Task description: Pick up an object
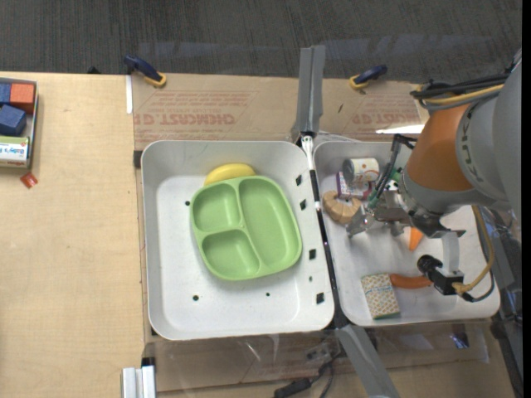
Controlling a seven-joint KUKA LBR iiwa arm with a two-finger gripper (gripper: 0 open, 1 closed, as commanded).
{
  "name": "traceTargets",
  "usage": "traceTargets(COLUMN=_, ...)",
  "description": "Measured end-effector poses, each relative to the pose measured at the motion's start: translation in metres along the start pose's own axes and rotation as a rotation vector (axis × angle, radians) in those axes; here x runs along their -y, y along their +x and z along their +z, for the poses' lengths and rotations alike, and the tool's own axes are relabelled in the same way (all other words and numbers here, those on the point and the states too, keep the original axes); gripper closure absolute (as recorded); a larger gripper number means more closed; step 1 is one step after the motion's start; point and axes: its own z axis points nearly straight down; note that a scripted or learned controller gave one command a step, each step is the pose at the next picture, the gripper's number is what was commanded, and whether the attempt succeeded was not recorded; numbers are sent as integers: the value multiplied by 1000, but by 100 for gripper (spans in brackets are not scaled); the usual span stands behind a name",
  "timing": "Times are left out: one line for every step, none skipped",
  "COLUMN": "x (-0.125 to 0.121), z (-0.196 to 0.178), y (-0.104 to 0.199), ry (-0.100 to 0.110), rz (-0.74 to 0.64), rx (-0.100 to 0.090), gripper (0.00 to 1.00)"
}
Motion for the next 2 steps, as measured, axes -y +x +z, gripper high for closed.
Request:
traceTargets(x=-40, z=0, y=-3, ry=1, rz=-1, rx=1, gripper=0)
traceTargets(x=-55, z=0, y=-1, ry=1, rz=-1, rx=0, gripper=0)
